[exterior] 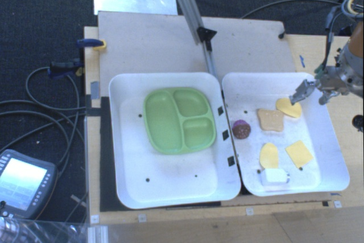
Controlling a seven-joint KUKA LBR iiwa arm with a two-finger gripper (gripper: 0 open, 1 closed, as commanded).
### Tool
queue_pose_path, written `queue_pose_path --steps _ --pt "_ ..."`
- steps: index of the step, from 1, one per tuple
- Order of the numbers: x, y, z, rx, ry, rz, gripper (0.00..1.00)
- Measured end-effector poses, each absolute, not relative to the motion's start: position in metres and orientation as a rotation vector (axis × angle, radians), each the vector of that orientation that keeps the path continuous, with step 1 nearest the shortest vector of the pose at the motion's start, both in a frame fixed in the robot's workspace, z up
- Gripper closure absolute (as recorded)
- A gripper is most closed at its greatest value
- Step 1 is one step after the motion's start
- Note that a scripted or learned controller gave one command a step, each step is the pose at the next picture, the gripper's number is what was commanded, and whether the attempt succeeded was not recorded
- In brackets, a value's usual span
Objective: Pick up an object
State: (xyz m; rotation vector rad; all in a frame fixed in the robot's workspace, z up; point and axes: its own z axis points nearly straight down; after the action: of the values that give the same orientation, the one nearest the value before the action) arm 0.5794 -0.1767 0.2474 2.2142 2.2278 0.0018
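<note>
Dark carpet surrounds the worktop (142, 42) carrying two white bins. At the right bin's (335, 179) far right edge, the hand (311, 94) hangs with its fingers spread, gripping nothing, one fingertip just above a yellow piece (289, 108). Nearby lie a toast slice (271, 120), a brown-purple ball (241, 130), and further yellow pieces. A green divided plate (179, 120) sits in the left bin (125, 179).

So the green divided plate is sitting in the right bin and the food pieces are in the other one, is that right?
Not quite. The camera view shows the green divided plate in the left bin; the food pieces, such as the toast slice, lie in the right bin.
</note>
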Motion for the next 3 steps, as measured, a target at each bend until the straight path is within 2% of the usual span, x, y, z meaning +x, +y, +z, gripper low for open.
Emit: queue_pose_path --steps 1,3 --pt "0.579 -0.177 0.247 2.215 2.227 0.002 0.00" --pt "0.585 -0.174 0.144 2.222 2.226 -0.003 0.00"
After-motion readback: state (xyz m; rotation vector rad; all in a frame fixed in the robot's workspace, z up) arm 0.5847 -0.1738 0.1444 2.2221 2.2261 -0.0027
